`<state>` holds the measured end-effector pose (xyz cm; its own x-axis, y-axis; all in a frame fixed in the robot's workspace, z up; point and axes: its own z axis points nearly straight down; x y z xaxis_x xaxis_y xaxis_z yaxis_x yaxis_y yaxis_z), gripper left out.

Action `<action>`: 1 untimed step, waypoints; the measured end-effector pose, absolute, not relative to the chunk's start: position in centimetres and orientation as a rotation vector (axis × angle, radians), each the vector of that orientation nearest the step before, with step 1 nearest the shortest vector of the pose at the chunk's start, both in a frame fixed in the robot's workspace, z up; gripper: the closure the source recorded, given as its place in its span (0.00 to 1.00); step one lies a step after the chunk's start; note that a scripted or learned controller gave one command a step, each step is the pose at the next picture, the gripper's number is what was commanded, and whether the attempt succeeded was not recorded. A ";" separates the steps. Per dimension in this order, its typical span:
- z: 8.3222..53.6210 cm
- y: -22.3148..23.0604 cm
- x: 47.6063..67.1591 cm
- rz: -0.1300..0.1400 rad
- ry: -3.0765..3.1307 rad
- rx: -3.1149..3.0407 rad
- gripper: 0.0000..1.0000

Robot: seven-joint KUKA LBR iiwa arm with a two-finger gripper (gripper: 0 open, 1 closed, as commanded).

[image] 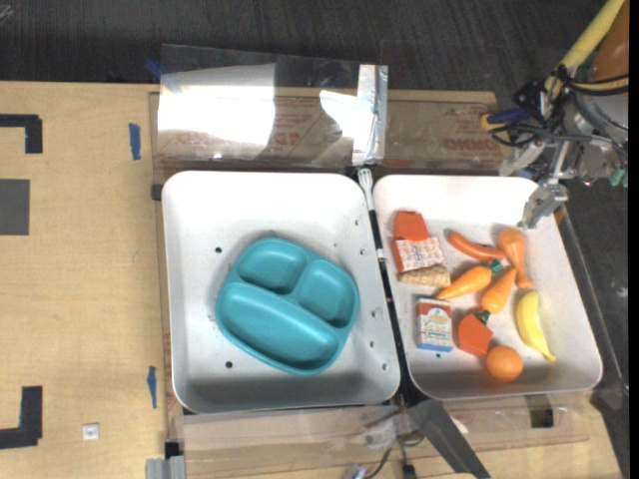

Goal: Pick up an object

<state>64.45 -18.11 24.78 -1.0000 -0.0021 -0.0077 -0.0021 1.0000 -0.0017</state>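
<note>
**End effector hung over the far right corner of the toy-food bin**

Nearest the camera in the right bin (579,372) lay an orange ball (504,363), with a red block (473,333) and a small printed carton (433,325) just behind it and a banana (532,324) alongside toward the right wall. Further back, carrots (477,280) crowded against a cracker packet (419,256) and an orange box (409,225). At the bin's far right corner stood the end effector (540,209); whether it was open or closed could not be told at that size, and nothing showed in it.

A good pick would likely favour a piece with room around it: the banana or the orange ball lay less hemmed in than the tangled carrots, though the ball could roll away under a poor closing.

The left bin (190,267) held a teal divided plate (288,304). Both bins rested on a pale wooden tabletop (75,267) marked with black squares and blue tape; beyond them stood a clear plastic sheet (265,118), then dark floor
</note>
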 end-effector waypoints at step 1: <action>9.8 -19.1 60.2 0.001 3.117 0.406 0.00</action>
<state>60.23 -19.08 9.80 -0.9666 0.2564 0.0021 0.2564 0.9666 0.0006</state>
